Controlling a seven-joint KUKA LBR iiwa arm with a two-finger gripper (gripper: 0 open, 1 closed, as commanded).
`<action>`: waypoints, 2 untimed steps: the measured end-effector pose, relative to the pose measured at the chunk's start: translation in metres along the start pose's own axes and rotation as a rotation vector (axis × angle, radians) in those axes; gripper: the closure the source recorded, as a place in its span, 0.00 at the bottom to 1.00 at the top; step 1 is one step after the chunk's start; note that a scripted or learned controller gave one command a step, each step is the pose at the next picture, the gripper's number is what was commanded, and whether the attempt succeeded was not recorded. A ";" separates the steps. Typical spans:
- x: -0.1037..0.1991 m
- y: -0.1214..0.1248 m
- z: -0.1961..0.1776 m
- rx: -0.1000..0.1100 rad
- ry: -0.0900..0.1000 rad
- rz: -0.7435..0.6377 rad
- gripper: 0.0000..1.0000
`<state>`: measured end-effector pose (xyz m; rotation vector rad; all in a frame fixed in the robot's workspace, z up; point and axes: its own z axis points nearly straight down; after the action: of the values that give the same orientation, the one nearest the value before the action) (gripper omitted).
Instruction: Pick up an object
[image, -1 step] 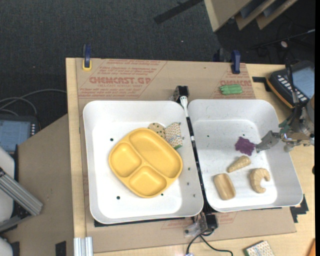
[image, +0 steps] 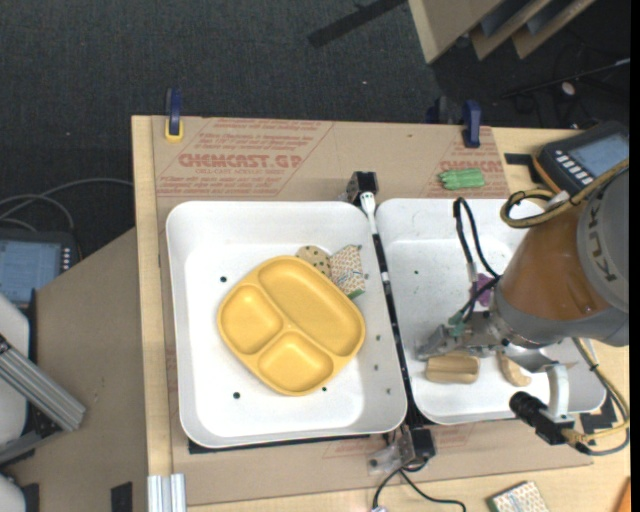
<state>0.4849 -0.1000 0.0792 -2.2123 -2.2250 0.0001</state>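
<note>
From the camera view, the arm (image: 560, 280) reaches into the right bin (image: 430, 240), its gripper (image: 450, 338) low near the front edge; whether it is apart or together cannot be told. A tan block (image: 452, 369) lies just beside it. A yellow divided plate (image: 291, 324) sits mid left bin (image: 200, 300)
</note>
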 end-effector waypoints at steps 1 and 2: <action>-0.006 0.002 -0.016 -0.008 -0.006 0.007 1.00; -0.010 0.062 -0.091 -0.015 -0.006 0.002 1.00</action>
<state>0.5468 -0.1095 0.1705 -2.2255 -2.2332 -0.0103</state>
